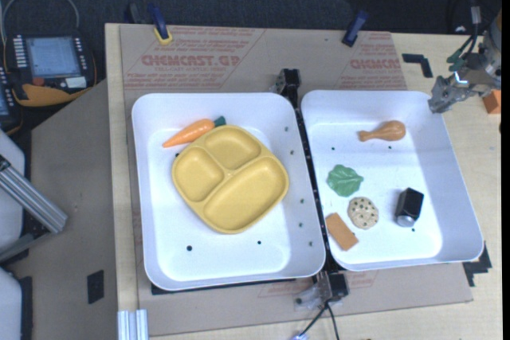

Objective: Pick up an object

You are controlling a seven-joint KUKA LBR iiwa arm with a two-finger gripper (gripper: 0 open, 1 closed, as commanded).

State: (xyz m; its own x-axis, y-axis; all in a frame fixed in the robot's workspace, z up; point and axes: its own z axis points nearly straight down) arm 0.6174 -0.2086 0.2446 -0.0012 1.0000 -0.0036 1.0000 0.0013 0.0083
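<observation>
From the overhead camera, the grey two-finger gripper (443, 98) hangs over the right white bin's (456, 171) upper right rim, holding nothing; its jaw state cannot be told. The tan plastic drumstick (383, 132) lies nearby, to its lower left.

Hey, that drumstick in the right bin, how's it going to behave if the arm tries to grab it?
The drumstick looks like smooth molded toy food, so probably stiff and light. Its rounded body may roll or pivot if nudged off-center. The thin bone end looks easier to pinch, though the glossy surface could slip. The end effector sits near the bin's far right corner.
</observation>
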